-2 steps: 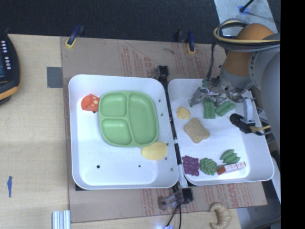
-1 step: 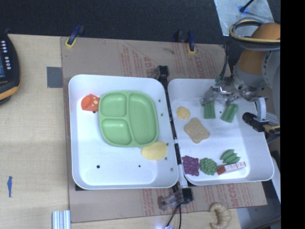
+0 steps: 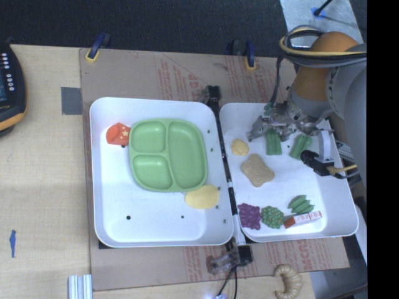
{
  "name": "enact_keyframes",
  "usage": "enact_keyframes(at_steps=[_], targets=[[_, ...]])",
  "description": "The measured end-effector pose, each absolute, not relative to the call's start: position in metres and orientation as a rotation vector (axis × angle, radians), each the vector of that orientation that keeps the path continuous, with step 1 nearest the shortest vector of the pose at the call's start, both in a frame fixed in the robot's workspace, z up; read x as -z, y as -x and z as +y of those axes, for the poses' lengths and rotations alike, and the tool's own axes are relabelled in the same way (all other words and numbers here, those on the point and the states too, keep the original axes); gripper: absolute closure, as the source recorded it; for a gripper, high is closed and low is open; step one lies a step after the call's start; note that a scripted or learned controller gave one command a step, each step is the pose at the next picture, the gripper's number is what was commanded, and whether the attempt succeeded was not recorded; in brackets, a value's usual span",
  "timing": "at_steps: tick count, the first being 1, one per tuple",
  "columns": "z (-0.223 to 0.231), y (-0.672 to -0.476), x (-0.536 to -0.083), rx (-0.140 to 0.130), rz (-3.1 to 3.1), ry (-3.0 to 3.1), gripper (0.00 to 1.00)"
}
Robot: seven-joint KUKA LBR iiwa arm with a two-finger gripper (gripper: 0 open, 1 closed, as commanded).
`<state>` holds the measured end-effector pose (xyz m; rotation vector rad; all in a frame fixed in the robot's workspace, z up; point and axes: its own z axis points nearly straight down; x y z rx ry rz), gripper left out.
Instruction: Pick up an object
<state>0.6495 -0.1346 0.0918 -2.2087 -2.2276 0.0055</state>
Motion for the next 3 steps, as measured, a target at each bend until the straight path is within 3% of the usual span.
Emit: enact_keyframes(at_steps=[1, 2, 3], targets=[[-0.19, -0.657, -0.117, -0.003, -2.224, 2.223, 0.0], [-0.142, -0.645, -0.098, -0.007, -2.226, 2.209, 0.0], [-0.158, -0.657, -0.092, -0.002, -2.225, 2.218, 0.0]])
